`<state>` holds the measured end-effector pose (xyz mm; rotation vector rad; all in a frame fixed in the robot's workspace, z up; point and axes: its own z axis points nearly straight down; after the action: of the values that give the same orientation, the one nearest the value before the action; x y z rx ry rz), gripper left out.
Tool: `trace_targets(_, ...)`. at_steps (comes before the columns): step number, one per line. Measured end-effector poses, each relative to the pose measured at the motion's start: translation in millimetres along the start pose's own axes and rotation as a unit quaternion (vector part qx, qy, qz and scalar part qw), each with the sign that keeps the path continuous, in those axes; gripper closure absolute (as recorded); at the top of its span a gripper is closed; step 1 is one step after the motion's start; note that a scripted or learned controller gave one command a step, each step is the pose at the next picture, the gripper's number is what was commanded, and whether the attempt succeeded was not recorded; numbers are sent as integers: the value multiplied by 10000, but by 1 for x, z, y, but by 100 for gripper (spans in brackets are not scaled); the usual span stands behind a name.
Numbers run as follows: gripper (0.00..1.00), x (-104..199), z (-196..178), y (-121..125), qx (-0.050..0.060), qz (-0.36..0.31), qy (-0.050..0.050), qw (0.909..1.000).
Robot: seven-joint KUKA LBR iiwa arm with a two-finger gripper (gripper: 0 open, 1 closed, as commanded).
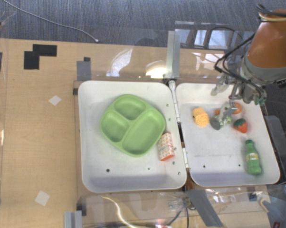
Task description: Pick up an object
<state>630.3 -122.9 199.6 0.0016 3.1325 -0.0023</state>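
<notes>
A: What lies in the right-hand bin [228, 172], lower right of the frame?

B: A yellow corn-like piece [200, 117] near its upper left, and a green bottle [252, 157] with a yellow label lying lengthwise by its right wall, cap toward the top.

A: Anything red?

B: A red strawberry-like piece [240, 125] with a green top right of centre, and an orange piece [235, 108] just above it, partly covered.

A: And the left bin [93, 175]?

B: A green three-compartment plate [132, 125] sits flat in the middle. A small red-and-white can [166, 147] lies on its side, touching the plate's lower right edge.
</notes>
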Motion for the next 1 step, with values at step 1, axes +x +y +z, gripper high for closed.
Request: trace_targets(1,0,-15,101,31,-5,2464,-17,9692)
